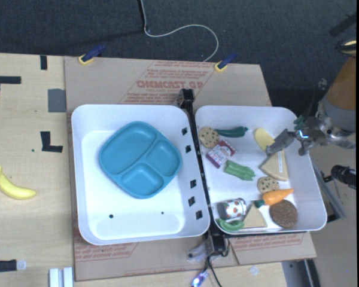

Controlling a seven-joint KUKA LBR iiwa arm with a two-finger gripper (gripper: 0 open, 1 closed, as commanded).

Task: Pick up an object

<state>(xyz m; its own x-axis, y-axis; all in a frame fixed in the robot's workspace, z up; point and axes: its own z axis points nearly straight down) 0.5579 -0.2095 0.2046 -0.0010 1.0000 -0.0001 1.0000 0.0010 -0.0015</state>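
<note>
- Two shallow white plastic bins sit side by side on my bench; the left bin (90, 220) holds a blue three-compartment plastic tray (140, 158), and the right bin (308, 178) holds the toy food I can pick from.
- The grey two-finger gripper (285, 141) hangs over the right bin's right side, near a pale yellow rounded piece (262, 138) and just above a cream wedge like a cheese slice (276, 167). One dark finger slants down to the left; I cannot tell how wide the claw stands, and I see nothing between its fingers.
- Risk: the wedge lies flat, so I judge the fingers could slide over it and close on air.
- Risk: an orange toy carrot (277, 195), a speckled cookie (267, 184) and a brown round patty (283, 213) crowd just below; a low descent could shove them or pinch two.
- Risk: the bin wall is near, so I judge a drift rightward could strike it.
</note>
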